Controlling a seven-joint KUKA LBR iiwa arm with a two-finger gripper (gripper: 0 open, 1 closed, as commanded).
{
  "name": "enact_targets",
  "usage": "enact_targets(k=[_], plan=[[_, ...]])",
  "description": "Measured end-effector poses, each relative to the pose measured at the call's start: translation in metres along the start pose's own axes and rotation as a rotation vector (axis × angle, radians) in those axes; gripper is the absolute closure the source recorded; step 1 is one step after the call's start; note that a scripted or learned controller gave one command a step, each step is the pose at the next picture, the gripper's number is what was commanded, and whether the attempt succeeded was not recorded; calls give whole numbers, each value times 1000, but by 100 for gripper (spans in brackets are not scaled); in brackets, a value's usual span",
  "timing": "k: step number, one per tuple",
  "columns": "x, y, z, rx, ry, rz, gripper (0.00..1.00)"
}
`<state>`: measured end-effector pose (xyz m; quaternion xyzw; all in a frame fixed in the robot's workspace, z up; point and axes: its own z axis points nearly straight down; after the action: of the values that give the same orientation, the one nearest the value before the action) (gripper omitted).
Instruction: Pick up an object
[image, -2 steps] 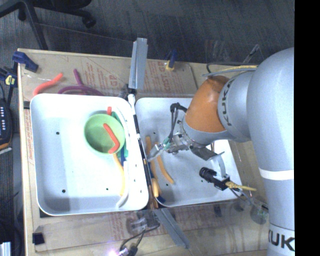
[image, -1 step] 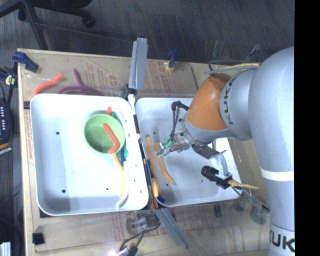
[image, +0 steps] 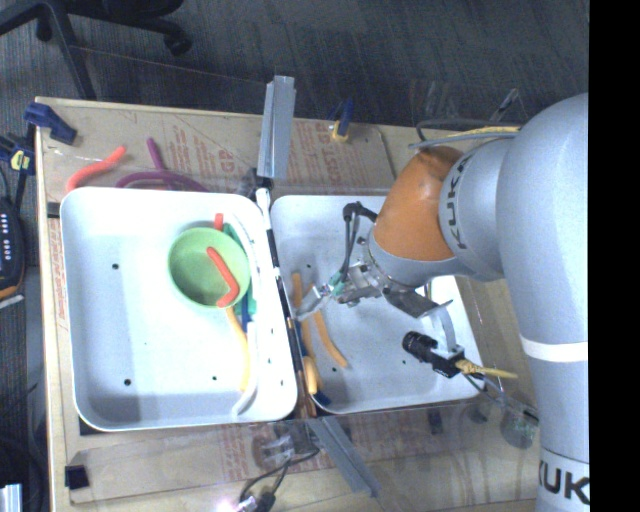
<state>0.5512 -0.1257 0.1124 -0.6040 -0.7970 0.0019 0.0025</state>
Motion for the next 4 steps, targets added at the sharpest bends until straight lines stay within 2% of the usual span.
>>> enact_targets(k=[1,2,3,4], plan=[[0,0,-10,1,-2,-5,100],[0,0,-10,1,-2,-6,0],[14,-20,13,-19,-26,6,0],[21,-19,6,-10,-9,-7,100]])
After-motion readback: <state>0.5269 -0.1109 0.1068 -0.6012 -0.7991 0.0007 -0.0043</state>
